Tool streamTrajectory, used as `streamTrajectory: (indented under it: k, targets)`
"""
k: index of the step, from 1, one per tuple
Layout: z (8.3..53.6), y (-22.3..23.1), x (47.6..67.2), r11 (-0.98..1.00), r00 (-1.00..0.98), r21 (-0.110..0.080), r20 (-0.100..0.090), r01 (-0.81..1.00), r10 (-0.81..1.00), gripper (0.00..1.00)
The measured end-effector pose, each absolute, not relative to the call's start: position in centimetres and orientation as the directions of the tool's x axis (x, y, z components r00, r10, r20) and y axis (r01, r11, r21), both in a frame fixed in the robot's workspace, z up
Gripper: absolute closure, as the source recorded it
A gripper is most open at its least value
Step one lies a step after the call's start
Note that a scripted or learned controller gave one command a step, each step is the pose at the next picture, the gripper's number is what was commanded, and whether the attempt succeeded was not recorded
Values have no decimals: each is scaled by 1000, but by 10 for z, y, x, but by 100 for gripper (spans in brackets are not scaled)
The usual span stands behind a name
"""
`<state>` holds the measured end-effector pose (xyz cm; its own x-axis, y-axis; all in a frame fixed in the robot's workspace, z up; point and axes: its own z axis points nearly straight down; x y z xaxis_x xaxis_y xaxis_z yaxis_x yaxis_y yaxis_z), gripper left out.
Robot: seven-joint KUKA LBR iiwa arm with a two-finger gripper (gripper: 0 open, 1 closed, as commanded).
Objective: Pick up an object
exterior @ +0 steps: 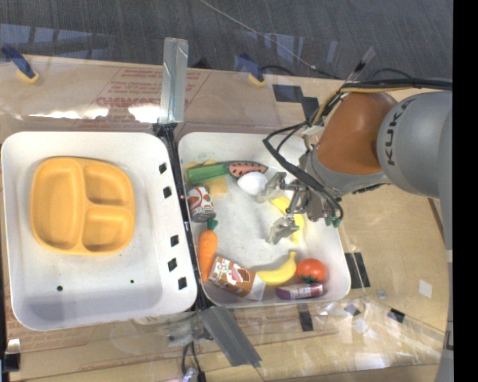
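Gripper (280, 207): jaws spread, holding nothing, right bin centre.
Yellow piece (282, 205): beneath the fingers.
Egg (252, 183): 10 o'clock of gripper.
Banana (279, 270): 6 o'clock, near rim.
Right bin (223, 140): bare floor at centre-left.

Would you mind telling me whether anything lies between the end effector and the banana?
Nothing visible does. The end effector hangs in the right bin over bare white floor, and the banana lies just below it in the view, with a tomato beside it.
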<state>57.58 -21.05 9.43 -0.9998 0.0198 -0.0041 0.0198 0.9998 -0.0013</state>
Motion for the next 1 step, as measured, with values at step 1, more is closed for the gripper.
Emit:
streamTrajectory:
  k: [1]
  targets:
    - [94,-210,607,995,-995,-2,-5,-99,-99,0]
